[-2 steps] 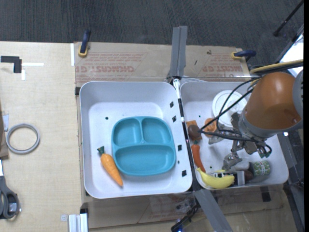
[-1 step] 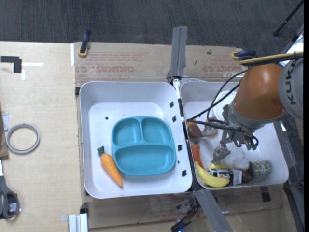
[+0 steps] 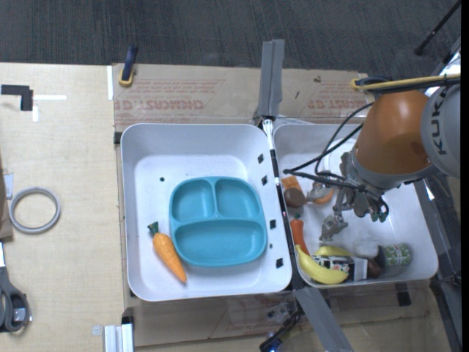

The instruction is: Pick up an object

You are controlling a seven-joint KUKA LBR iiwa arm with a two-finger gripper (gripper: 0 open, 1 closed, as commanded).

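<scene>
In left bin (image 3: 139, 196): one divided plate (image 3: 218, 221), one carrot (image 3: 168, 255).

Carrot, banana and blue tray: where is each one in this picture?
Carrot (image 3: 169, 256): camera view, middle of its orange body, left bin.
Banana (image 3: 319, 268): camera view, middle of its yellow curve, right bin.
Blue tray (image 3: 218, 239): camera view, floor of its large compartment, left bin.

tape ring (image 3: 34, 210), scissors (image 3: 12, 308), blue clamp (image 3: 129, 64), cardboard sheet (image 3: 190, 94)
</scene>
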